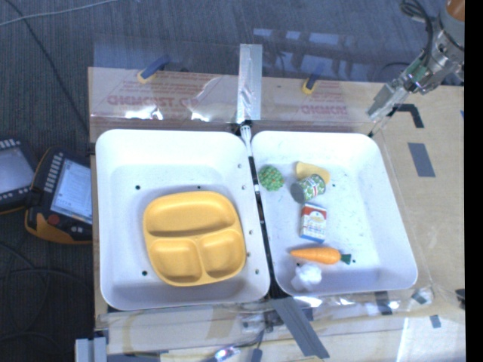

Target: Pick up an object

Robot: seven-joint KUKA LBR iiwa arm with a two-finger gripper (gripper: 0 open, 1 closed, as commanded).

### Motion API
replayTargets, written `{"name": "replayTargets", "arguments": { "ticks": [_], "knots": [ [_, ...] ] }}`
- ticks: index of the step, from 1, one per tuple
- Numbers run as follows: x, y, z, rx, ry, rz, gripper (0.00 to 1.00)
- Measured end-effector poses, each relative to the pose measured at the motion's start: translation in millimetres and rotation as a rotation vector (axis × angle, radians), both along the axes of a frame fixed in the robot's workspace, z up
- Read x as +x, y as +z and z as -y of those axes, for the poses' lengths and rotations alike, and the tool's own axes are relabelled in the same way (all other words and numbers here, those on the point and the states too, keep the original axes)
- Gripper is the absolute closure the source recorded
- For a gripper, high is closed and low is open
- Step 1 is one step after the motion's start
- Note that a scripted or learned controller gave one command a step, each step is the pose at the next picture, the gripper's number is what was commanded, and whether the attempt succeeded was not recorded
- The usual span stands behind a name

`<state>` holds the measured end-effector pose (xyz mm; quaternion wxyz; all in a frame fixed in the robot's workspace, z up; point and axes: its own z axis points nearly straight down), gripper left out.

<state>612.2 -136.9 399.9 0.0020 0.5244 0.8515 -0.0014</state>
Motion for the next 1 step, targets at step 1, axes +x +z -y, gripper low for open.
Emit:
{"name": "replayTargets", "arguments": {
  "ticks": [1],
  "knots": [
    [47.9,-64.1,-31.7,0.000,0.000,-0.002,1.00]
  ]
}}
